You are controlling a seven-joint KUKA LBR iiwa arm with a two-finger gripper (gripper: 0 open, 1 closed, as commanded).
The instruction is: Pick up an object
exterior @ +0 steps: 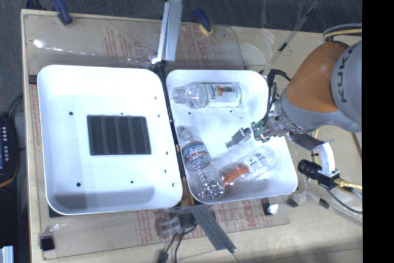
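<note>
The pincer (246,134) hangs low inside the right bin (261,84), near its right wall; whether it is spread or pressed together cannot be told from this slant, and nothing is seen caught in it. Just below and slightly right of it lies a clear bottle with an orange part (249,167), tilted, apparently not touched by it. Further left and down, a bottle with a blue label (196,154) lies beside the bin's dividing edge, its lower end crowding the orange one. Above the pincer, well apart, a third clear bottle (209,95) lies crosswise along the far wall. Beyond, to the left, sits the left bin (61,89) with a dark ribbed panel (119,135), all on the table (37,28).

The likely risk: smooth round bottles may roll or squirt out of a closing grip, and the two touching bottles could be nudged rather than seized.
</note>
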